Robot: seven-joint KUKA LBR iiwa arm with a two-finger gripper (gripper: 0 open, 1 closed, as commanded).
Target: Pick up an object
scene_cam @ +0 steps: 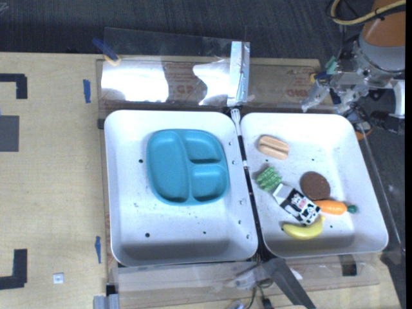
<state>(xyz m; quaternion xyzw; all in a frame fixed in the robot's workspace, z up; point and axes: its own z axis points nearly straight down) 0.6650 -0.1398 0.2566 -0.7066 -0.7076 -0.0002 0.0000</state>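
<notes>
The hand [335, 89] hangs beyond the right bin's [367, 172] far corner, its grasp state impossible to tell. Hot dog [273, 147], cookie [315, 185], carrot [333, 206] and banana [302, 230] lie loose there, ready for picking; none is lifted.

We see the divided tray [188, 166] in the left bin [122, 192]; the right bin [367, 192] holds hot dog [273, 147], cookie [315, 185], carrot [332, 207], and banana [302, 230] nearest us.
</notes>
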